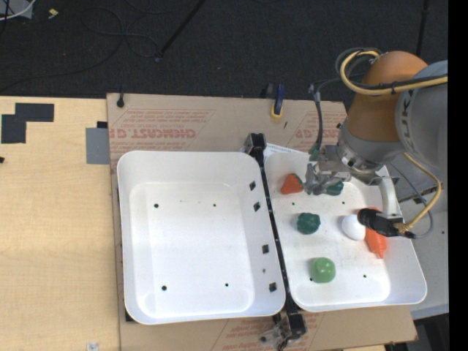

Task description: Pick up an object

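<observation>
Over the right bin (409,287), toward its far edge, the gripper (319,181) hangs low; whether it is open or closed I cannot tell. Just left of it lies an orange wedge (292,185), its narrow end pointing toward the gripper. A dark green lump (308,223) sits nearer the bin's middle, a light green ball (322,270) closer to its near edge. By the bin's right wall, a white ball (352,227) touches an orange carrot-like piece (376,241) whose long axis slants toward the near right corner.
</observation>
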Tool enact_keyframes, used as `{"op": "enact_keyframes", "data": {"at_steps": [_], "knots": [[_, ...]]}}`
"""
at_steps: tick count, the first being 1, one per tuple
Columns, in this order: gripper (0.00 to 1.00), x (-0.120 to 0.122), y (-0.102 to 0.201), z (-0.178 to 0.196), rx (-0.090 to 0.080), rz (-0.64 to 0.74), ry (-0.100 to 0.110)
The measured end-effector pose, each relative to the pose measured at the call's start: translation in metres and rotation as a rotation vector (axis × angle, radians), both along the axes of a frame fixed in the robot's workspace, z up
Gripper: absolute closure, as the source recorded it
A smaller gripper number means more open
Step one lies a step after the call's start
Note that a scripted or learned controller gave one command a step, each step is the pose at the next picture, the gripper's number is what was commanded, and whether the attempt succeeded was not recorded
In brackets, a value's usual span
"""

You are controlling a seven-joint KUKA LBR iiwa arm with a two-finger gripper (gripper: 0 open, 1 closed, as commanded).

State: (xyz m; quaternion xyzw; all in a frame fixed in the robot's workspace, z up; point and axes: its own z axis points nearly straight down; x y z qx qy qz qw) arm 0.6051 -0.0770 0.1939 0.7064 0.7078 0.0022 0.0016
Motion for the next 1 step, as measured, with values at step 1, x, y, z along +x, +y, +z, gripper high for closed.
{"op": "enact_keyframes", "data": {"at_steps": [1], "knots": [[1.00,-0.0896,-0.0267,-0.1085,0.002,-0.007,0.012]]}}
